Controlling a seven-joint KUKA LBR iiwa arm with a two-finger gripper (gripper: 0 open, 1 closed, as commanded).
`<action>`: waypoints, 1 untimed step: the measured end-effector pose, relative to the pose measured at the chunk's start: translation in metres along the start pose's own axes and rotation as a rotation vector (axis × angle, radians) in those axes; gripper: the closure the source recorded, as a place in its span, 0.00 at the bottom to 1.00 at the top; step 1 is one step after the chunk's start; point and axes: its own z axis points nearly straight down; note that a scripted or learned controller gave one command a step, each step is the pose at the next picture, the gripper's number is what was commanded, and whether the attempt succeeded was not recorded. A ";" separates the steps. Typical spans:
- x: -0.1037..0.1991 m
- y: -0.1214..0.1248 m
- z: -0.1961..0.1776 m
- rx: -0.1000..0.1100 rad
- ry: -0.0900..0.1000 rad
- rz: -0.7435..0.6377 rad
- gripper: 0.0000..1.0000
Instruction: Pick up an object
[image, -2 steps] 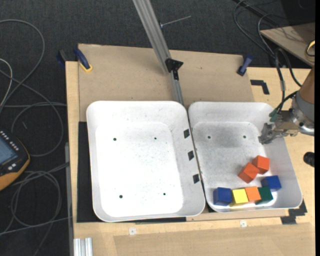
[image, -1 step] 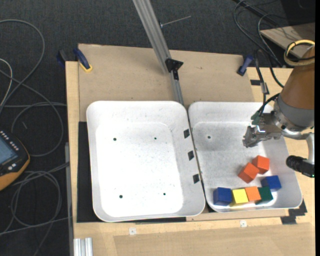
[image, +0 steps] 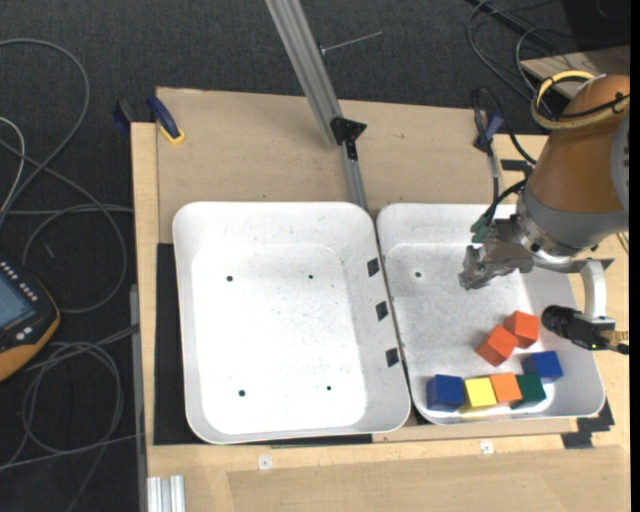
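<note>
Here we are above the surface (image: 250, 140), two white bins side by side, and all the action sits on the right of the frame. The arm (image: 585, 170), grey with its orange band, comes in from the upper right, and its pincer (image: 482, 272) hangs over the upper middle of the right bin (image: 425, 250), above bare white floor. Whether that pincer is spread or closed, I cannot tell from this angle; the tip is a dark cluster, and no block shows between its parts. The blocks are all down in the lower right corner of that bin, apart from the pincer. Two orange blocks (image: 508, 336) sit together, one slightly up and right of the other, touching or nearly so. Just below them runs a row along the bin's lower wall: a blue block (image: 446, 390) at the left, a yellow block (image: 480, 392) beside it, another orange block (image: 507, 387) next, then a green block (image: 530, 388), with a second blue block (image: 543, 365) just above the green one. The left bin (image: 280, 320) shows its white floor with a few dark dots. A grey metal rail (image: 315, 80) slants down from the top of the frame toward the gap between the bins, and cables trail over the dark floor at left.
</note>
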 end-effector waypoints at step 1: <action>0.054 0.006 0.006 0.005 0.001 -0.001 1.00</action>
